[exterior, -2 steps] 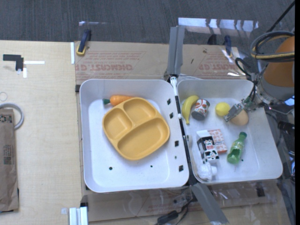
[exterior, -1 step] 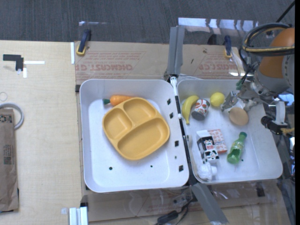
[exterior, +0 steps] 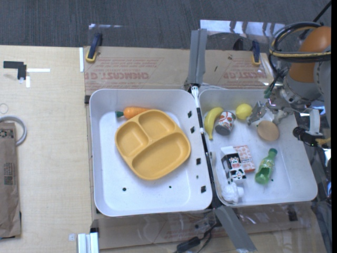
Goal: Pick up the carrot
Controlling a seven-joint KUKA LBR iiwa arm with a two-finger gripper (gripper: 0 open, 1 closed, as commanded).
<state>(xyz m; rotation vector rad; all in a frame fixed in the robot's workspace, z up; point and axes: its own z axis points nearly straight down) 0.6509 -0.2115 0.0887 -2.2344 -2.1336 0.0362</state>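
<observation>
In the camera view, the carrot (exterior: 135,111) lies in the left bin (exterior: 105,157), touching the far rim of the yellow divided plate (exterior: 152,143). The gripper (exterior: 263,112) hovers over the right bin (exterior: 300,188), near the lemon (exterior: 243,111) and a tan round object (exterior: 267,131); whether its fingers are open or closed I cannot tell. The approach seems barely begun: the arm must cross the divider and descend on the carrot, clear of the plate.
</observation>
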